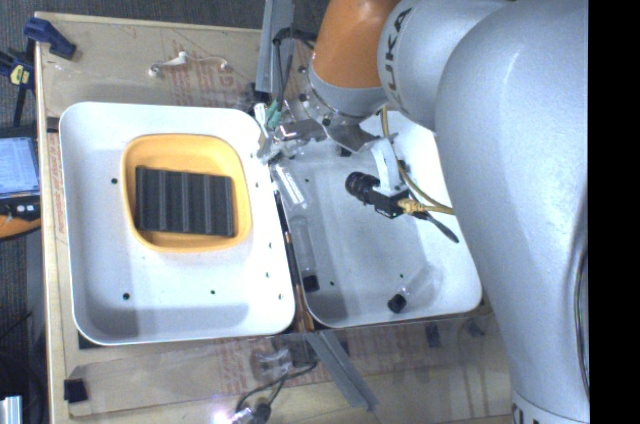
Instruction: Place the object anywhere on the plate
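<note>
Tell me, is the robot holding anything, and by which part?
Cannot tell: the gripper sits at the left edge of the right bin, its grasp unclear. The dark ridged block lies on the yellow plate.

Two white bins, the nine o'clock bin (100,282) and the four o'clock bin (350,292). One yellow plate (185,149). One dark ribbed block (185,202). One small black piece (397,303) at five o'clock.

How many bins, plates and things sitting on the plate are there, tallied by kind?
White bins: 2
Yellow plate: 1
Dark ribbed block on the plate: 1
Total: 4
</note>
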You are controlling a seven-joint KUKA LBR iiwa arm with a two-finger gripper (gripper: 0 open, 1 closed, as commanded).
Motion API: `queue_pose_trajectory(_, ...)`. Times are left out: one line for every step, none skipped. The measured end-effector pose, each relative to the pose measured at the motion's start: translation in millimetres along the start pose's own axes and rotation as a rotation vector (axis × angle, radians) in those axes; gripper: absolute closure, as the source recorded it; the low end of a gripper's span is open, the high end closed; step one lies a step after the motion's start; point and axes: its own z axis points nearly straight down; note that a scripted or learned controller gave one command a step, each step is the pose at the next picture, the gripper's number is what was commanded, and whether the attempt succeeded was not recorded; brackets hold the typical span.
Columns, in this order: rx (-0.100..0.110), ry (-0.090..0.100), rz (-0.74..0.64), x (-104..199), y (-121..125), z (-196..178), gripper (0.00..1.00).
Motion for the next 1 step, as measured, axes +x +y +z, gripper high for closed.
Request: queue_pose_trajectory(0.000,0.000,0.000,0.0,0.0,0.0,0.00)
